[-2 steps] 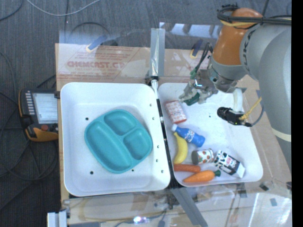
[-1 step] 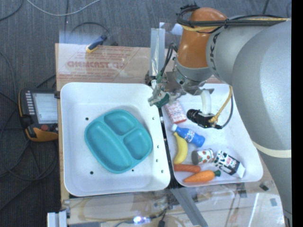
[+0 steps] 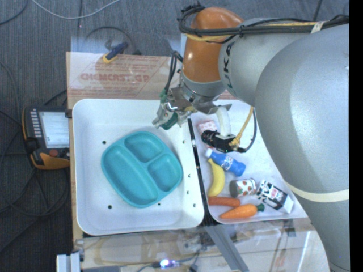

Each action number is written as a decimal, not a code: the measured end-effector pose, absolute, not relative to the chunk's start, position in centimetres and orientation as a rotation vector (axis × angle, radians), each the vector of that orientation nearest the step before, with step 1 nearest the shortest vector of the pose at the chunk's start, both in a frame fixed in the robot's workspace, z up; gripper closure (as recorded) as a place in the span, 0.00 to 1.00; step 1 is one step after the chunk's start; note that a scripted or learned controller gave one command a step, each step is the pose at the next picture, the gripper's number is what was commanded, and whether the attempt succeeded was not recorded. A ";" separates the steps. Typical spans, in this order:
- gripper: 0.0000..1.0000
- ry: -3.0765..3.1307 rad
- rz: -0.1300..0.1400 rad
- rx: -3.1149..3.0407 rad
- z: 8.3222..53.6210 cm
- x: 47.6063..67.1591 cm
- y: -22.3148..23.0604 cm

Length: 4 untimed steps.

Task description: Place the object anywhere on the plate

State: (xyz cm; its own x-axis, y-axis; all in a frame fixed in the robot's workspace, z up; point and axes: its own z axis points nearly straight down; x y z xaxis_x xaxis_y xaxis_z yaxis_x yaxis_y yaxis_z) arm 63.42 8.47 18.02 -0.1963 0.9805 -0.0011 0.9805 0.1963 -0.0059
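a teal plate (image 3: 142,168) sat mid-left bin (image 3: 91,208). the gripper (image 3: 165,117) hovered at that bin's top right corner; whether its jaws pinched anything could not be told. likely objects lay in the right bin (image 3: 295,213): a banana (image 3: 215,178), probably soft, and carrots (image 3: 239,211), seemingly firm, graspable mid-length.

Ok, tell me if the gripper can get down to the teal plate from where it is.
Probably yes. The gripper hangs over the left bin's upper right corner, just beside the teal plate, and nothing lies on the plate or between them.
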 end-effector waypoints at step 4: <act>0.00 -2.680 -0.073 -1.730 10.3 52.3 10.6</act>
State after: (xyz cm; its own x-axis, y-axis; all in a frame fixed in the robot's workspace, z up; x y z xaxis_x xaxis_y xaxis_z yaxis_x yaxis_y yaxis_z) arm 52.26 10.63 10.29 -0.4109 0.9115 -0.0164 0.9093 0.4111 0.0653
